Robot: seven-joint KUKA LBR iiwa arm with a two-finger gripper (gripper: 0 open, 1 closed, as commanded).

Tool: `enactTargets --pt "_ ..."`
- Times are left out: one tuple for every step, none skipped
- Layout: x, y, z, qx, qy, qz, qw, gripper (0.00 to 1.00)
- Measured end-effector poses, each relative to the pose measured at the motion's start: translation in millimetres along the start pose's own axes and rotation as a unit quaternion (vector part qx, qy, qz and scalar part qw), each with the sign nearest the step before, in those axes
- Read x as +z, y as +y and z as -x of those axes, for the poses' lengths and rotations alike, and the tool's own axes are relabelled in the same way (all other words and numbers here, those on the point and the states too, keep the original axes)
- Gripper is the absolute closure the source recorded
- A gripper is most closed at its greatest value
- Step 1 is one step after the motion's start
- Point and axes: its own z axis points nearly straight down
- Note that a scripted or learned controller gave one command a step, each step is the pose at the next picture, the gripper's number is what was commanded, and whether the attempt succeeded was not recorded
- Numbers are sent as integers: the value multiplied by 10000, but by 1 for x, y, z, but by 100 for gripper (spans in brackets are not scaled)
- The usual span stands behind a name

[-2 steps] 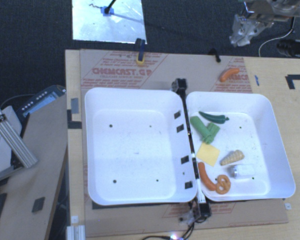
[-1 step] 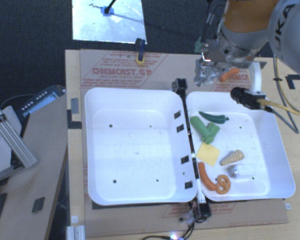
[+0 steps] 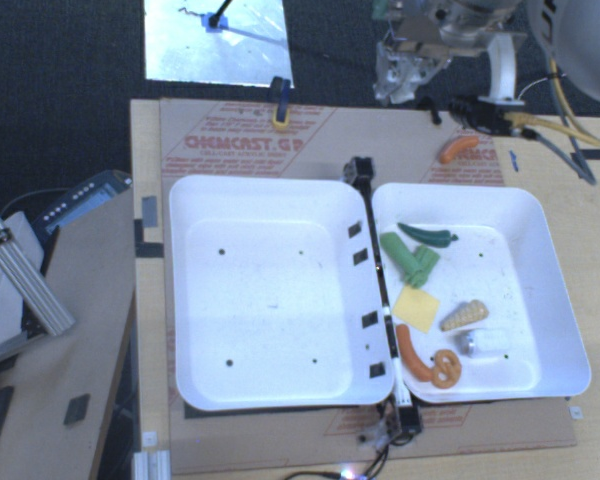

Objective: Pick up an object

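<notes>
Seen from above, two white bins sit side by side on a bench. The left bin [image 3: 265,288] holds nothing. The right bin [image 3: 540,268] holds six small items: one dark green pepper [image 3: 427,235], one light green piece [image 3: 410,258], one yellow square [image 3: 417,309], one cone [image 3: 464,315], one orange sausage with a pretzel [image 3: 428,363], and one grey piece [image 3: 466,344]. The gripper [image 3: 398,73] hangs beyond the bins, near the top; its grip cannot be told. One orange item [image 3: 459,148] lies on the bench behind the right bin.

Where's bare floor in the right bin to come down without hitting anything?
In the right bin, the floor along the far wall and the right side beyond the green pepper is bare. It is crowded by the divider: green block, yellow square, cone, pretzel and sausage sit close together.
</notes>
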Motion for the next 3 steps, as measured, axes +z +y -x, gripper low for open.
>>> enactTargets --pt "-123 -18 -61 -19 21 21 10000 100" --pt "-23 -1 -112 -1 -5 -97 10000 100" --pt "-43 0 -121 14 -1 -46 10000 100"
